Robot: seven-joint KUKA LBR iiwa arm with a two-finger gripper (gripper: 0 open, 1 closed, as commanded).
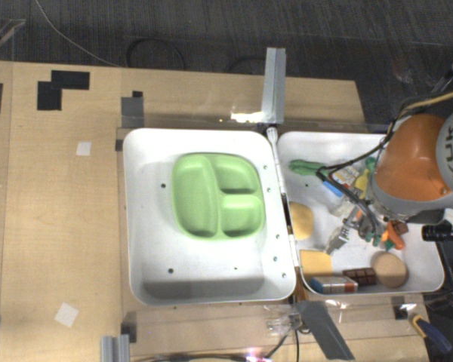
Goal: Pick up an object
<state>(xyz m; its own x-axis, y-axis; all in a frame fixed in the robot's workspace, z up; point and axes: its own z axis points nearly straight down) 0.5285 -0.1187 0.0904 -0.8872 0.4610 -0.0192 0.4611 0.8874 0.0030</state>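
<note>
My gripper (pixel 343 234) hangs low over the middle of the right bin (pixel 438 281), below the arm's orange band (pixel 408 164). Just to its left lies a round yellow object (pixel 302 219), and a yellow block (pixel 315 261) sits close below it. A tan ball (pixel 389 269), a dark brown bar (pixel 360 278) and a red and white marker (pixel 334 284) lie along the bin's front edge. A green item (pixel 308 168) and a blue item (pixel 334 190) lie at the back, and small orange pieces (pixel 393 237) show beside the wrist. I see nothing held by the gripper.
The left bin (pixel 147 270) holds a light green divided tray (pixel 215 194). A metal post (pixel 274 89) stands behind the wall between the two bins. Cables (pixel 347 164) run from the arm across the back of the right bin.
</note>
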